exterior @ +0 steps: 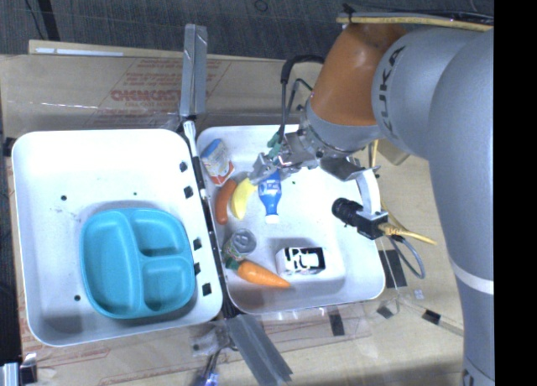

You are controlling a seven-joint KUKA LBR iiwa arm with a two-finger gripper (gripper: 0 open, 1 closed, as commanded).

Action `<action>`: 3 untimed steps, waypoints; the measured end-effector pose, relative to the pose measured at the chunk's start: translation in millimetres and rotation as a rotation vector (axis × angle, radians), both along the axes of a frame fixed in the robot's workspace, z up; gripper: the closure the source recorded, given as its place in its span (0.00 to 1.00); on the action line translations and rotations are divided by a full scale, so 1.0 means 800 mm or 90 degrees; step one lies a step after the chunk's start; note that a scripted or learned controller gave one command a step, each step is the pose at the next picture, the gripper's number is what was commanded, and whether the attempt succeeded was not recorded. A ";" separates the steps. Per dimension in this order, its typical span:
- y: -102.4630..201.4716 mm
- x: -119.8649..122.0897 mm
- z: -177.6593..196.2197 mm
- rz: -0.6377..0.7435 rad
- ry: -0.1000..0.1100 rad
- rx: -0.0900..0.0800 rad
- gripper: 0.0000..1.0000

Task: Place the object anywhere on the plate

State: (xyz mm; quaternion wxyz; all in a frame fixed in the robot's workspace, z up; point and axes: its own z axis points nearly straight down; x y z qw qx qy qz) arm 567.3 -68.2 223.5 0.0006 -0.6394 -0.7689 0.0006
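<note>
Your end effector point(277, 162) hung just above the blue bottle point(269, 195) in the right bin point(369, 279), ready to grab it. You could not tell its grip. The blue plate point(134, 263) waited lower left.

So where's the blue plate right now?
The blue plate lies in the left bin, toward its front, just across the divider from the carrot in the right bin.
</note>
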 end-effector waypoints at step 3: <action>0.225 -0.077 -0.061 0.226 0.000 0.000 1.00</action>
